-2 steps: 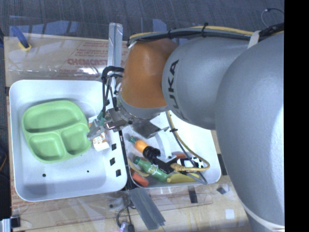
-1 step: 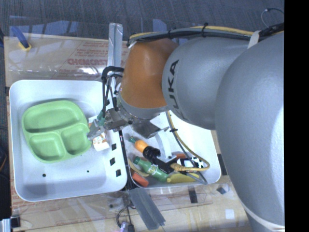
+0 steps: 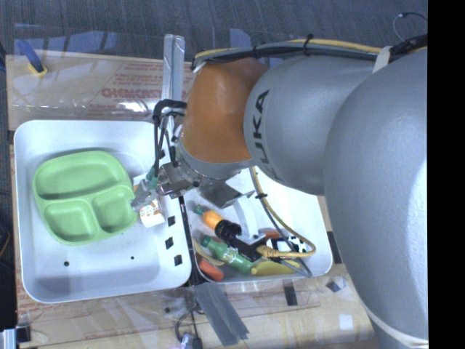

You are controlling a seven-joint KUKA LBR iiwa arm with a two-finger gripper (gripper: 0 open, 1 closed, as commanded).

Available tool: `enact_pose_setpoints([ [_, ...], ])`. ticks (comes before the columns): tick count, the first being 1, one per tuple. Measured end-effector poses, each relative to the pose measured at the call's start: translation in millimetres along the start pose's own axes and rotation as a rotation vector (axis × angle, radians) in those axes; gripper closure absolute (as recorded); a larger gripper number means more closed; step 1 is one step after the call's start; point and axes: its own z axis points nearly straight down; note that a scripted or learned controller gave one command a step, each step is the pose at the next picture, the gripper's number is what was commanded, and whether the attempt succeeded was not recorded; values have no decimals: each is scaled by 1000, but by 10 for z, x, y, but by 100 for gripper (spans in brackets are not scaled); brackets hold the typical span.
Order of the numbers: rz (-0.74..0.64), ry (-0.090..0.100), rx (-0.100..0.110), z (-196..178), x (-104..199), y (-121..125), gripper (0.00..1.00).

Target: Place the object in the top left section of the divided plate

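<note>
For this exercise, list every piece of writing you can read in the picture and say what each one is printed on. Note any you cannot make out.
"KUKA", partly hidden, reading down the grey arm.
Red print, possibly "CHEMCAS", too blurred to be sure, on the clear sheet behind the left bin.
The small item beside the green divided plate has markings too small to read.

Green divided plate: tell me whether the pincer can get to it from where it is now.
Probably yes. The pincer hangs just beside the green divided plate at its right rim, and nothing lies between them.
</note>
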Motion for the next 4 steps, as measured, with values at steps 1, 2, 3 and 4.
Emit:
enact_pose_setpoints([
  [1, 0, 0, 0, 0, 0, 0, 0],
  [2, 0, 0, 0, 0, 0, 0, 0],
  [3, 0, 0, 0, 0, 0, 0, 0],
  [4, 0, 0, 0, 0, 0, 0, 0],
])
